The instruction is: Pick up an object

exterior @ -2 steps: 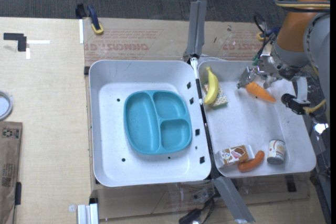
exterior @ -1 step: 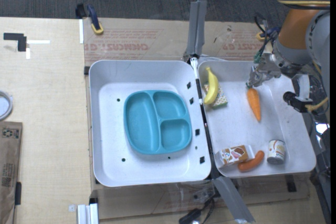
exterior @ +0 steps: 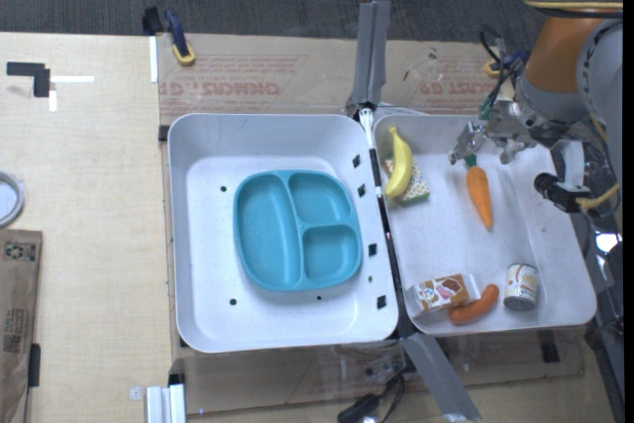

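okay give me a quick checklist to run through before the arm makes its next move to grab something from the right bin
1. Gripper is over the right bin: ok.
2. A target lies close: the carrot sits just below the gripper: ok.
3. Nothing lies on the carrot and its neighbours stay apart from it: ok.
4. Gripper is empty, nothing between its fingers: cannot tell.
5. Other candidates are reachable in the same bin: banana, can, sausage, small box: ok.
6. Sausage is free of the small box: not ok, they appear to touch.
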You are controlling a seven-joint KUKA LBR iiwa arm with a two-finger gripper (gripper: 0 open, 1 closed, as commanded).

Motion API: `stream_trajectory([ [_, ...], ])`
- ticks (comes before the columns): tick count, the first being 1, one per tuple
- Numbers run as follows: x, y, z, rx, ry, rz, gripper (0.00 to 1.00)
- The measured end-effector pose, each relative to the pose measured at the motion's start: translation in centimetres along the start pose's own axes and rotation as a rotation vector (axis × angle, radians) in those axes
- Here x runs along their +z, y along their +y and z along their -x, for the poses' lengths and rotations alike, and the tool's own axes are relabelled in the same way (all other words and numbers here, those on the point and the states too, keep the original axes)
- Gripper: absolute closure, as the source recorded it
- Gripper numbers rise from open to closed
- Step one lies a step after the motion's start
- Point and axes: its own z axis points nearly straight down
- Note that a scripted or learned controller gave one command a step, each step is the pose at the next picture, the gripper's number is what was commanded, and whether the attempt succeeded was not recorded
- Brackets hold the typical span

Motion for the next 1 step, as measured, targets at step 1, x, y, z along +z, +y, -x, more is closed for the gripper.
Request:
stream_trajectory([
  [1, -0.95, 0.03, 0.08, -0.001, -0.001, 0.001, 1.00],
])
